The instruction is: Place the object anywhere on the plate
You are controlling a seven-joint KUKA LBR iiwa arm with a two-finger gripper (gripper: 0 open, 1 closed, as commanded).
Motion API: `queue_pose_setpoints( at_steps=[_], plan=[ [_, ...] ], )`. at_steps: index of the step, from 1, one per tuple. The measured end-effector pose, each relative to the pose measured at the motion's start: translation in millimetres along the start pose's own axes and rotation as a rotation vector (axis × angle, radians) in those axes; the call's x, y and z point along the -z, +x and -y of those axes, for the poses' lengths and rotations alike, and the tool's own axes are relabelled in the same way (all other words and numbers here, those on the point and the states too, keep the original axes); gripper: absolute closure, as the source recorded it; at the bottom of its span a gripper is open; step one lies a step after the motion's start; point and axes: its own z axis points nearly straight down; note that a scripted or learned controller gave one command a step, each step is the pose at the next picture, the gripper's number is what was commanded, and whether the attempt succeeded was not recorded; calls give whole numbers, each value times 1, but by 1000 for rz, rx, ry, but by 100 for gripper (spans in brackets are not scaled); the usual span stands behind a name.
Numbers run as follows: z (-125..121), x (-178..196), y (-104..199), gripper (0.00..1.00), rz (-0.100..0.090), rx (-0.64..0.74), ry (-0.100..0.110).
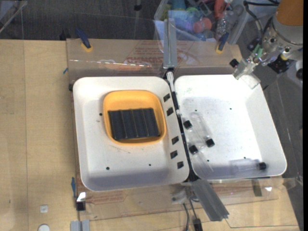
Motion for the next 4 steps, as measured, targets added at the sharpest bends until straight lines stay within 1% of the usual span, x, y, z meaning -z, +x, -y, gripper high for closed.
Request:
queue_pose_setpoints(
  at_steps=[1, 2, 3, 4],
  plan=[
    [11, 13, -24, 100, 0, 208, -1],
    [38, 60, -56, 100, 2, 437, -2],
    [45, 104, -75, 100, 3, 744, -4],
    [43, 151, -74, 100, 4, 1022, -4]
  ],
)
